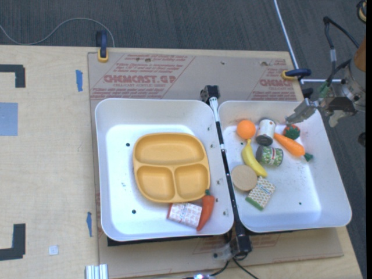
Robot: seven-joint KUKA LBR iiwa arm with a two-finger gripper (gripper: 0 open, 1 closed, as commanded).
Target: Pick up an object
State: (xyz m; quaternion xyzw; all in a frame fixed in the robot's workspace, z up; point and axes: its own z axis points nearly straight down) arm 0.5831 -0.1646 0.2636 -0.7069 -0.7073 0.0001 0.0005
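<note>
My gripper [317,115] hovers over the far right corner of the right bin [325,208], fingers spread open with nothing between them. Its left finger [298,115] is just above a small red and green toy [292,131] and an orange carrot [289,145]. Also in this bin are an orange ball [246,128], a small grey can [265,131], a banana [253,160], a green-labelled can [270,156], a tan disc [244,178] and a patterned packet [260,193].
The left bin [110,156] holds a yellow divided plate [171,167], a second carrot [205,210] and a red and white packet [185,214] near its front wall. A black clamp [210,93] sits where the bins meet at the back.
</note>
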